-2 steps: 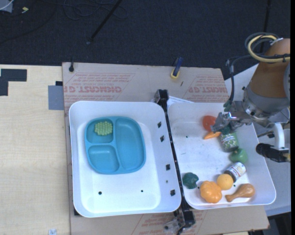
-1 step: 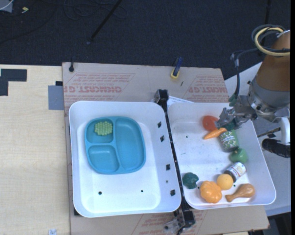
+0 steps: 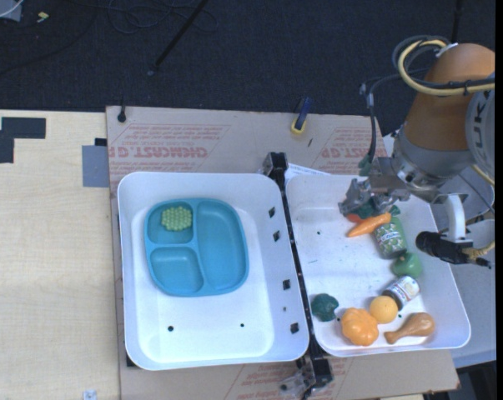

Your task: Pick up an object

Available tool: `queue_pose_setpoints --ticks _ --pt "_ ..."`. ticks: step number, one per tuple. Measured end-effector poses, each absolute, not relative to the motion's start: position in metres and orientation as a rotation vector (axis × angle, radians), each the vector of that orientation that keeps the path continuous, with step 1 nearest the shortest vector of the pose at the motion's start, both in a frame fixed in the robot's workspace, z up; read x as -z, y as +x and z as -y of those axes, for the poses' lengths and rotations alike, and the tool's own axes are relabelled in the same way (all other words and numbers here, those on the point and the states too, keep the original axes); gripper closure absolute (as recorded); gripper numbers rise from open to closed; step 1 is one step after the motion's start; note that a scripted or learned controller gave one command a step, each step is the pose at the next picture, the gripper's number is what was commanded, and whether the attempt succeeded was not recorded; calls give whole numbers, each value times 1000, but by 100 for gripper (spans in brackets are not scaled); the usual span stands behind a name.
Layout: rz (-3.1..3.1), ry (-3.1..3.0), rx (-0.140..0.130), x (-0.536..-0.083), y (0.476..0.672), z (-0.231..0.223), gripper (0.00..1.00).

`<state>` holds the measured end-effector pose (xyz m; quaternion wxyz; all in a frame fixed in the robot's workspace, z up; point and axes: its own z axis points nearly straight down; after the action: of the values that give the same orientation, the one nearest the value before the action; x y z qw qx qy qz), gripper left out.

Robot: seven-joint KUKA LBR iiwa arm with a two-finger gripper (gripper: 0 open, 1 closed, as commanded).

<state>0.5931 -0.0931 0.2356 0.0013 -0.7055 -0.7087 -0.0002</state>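
The right bin holds several toy foods. An orange carrot lies near its upper right, beside a green speckled jar. My gripper hangs low at the carrot's upper left end, touching or nearly touching it. The grey arm with its orange band reaches in from the right. Lower in the bin lie a green pepper, a small bottle, an orange ball, an orange pepper, a drumstick and a dark green broccoli.
The left bin holds a blue divided tray with green peas in one compartment. A black divider with clips runs between the bins. A black part of the arm juts over the right rim.
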Motion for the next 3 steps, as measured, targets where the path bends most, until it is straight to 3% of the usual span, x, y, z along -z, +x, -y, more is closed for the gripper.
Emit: queue_pose_setpoints --ticks 3 --pt "2224 -2215 -2 -236 581 -60 100"
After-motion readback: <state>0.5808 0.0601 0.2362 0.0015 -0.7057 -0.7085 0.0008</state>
